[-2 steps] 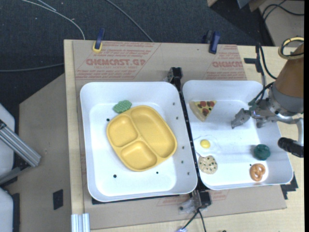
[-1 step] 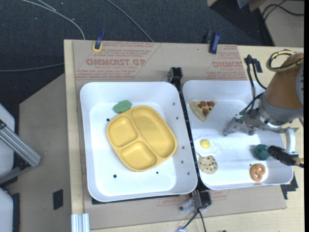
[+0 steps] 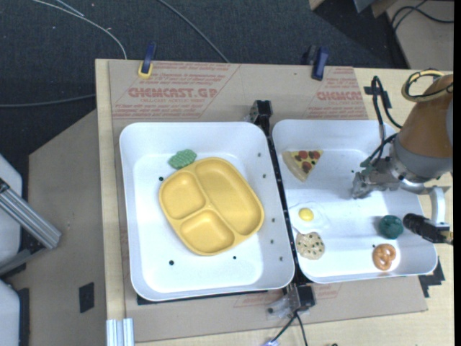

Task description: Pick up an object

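The right white bin (image 3: 344, 223) holds several toy foods. A pizza slice (image 3: 303, 162) lies at its far left, with a fried egg (image 3: 307, 215) and a chocolate-chip cookie (image 3: 310, 245) along the left wall. A pretzel (image 3: 385, 256) and a dark teal ball (image 3: 391, 226) sit at the near right. My gripper (image 3: 362, 187) is low over bare bin floor in the middle right, about a hand's width right of the pizza slice and up-left of the teal ball. It touches none of the toys that I can see.
The left bin (image 3: 144, 193) holds a yellow divided plate (image 3: 210, 205) with a small green toy (image 3: 183, 158) at its far edge. A black divider (image 3: 277, 193) runs between the bins. The grey arm with its orange band (image 3: 426, 132) overhangs the right bin's right side.
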Controlling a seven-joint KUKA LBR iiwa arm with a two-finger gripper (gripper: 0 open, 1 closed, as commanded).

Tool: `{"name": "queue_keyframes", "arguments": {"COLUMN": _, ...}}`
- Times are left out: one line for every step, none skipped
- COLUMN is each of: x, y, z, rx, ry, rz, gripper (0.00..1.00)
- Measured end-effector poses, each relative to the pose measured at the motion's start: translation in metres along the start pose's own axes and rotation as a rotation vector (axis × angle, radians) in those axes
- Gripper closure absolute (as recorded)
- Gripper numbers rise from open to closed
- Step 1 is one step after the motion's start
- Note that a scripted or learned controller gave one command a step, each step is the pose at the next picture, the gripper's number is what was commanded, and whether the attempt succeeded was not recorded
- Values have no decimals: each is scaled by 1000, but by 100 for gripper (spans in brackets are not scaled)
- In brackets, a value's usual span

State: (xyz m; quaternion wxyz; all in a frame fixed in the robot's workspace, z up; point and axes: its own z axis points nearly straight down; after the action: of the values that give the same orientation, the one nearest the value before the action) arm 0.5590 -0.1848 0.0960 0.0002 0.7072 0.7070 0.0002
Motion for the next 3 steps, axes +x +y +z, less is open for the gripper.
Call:
{"name": "queue_keyframes", "arguments": {"x": 10, "y": -1, "z": -55, "rx": -5, "ry": -2, "rz": -1, "gripper": 100}}
{"name": "queue_keyframes", "arguments": {"x": 11, "y": 5, "z": -118, "rx": -8, "ry": -3, "rz": -2, "gripper": 100}}
{"name": "queue_keyframes", "arguments": {"x": 10, "y": 6, "z": -168, "rx": -5, "ry": -3, "rz": -1, "gripper": 100}}
